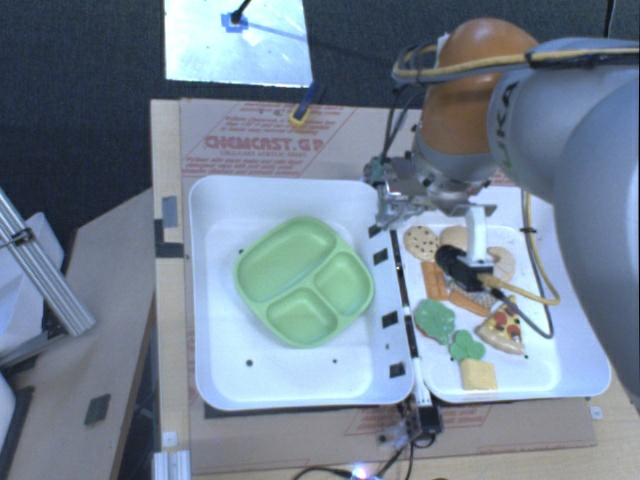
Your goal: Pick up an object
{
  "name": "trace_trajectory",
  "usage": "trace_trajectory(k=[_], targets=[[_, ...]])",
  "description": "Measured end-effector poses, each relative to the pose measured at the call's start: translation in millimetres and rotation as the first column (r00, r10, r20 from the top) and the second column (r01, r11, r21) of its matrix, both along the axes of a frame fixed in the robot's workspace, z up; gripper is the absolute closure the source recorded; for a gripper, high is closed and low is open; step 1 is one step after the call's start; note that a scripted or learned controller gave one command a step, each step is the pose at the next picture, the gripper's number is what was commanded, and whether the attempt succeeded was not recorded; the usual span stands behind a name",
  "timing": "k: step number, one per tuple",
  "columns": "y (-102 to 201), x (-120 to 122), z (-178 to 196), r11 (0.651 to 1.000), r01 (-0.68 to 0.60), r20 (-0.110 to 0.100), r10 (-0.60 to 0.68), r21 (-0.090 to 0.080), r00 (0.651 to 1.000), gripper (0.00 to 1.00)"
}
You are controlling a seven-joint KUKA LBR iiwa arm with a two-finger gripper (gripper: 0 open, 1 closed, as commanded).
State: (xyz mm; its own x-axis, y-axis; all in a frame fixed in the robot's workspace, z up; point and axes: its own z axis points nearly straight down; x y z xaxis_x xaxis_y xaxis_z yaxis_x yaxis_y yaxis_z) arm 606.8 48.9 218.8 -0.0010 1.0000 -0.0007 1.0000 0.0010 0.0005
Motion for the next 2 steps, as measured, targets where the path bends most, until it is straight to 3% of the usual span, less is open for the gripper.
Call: trace_trajectory(k=[1,2], targets=[[14,-4,15,1.0,-0.005,0.002,0.005,0.002,1.0,1.0],[12,1,-4,1.0,-0.002,0.0,0.002,0.0,1.0,1.0]])
